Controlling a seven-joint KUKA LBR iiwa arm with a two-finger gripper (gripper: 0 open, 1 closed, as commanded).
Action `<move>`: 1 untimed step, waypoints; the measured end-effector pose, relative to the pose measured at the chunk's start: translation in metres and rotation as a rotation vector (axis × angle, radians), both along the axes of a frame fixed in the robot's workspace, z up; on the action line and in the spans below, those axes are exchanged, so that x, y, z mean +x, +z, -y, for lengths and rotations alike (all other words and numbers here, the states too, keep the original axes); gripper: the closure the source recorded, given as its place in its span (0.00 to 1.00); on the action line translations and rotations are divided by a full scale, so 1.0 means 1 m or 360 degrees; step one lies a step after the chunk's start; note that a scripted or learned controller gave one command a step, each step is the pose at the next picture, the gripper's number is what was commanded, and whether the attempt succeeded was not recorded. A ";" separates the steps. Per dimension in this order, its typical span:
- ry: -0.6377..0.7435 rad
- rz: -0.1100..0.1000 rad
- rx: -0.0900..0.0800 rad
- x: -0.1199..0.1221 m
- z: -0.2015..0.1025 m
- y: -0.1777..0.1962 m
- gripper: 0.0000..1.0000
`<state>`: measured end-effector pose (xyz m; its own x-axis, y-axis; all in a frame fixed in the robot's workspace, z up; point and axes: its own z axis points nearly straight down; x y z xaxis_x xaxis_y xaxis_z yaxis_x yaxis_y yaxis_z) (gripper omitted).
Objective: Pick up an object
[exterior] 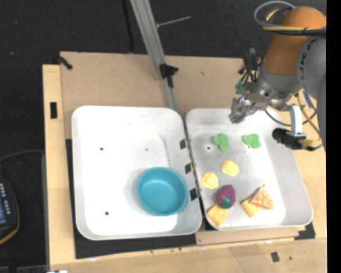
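Green pieces [220, 141] two, yellow about four, fingers' [237, 117] state unclear.

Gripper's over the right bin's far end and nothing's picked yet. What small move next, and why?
Probably ease the gripper toward the bench's near side and down onto the small green clover-shaped piece. It hangs over the shallow white right bin near its far edge, that green piece looks nearest, and it lies apart from its neighbours.

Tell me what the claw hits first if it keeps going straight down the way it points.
Probably bare floor of the right bin near its back edge; the claw sits short of the green pieces, though depth is unclear.
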<state>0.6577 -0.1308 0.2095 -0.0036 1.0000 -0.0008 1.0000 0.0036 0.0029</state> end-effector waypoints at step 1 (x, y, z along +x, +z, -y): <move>-0.0002 -0.0003 0.0002 -0.009 -0.043 0.015 1.00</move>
<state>0.6485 -0.0876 0.2243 -0.0024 1.0000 0.0004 1.0000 0.0024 0.0008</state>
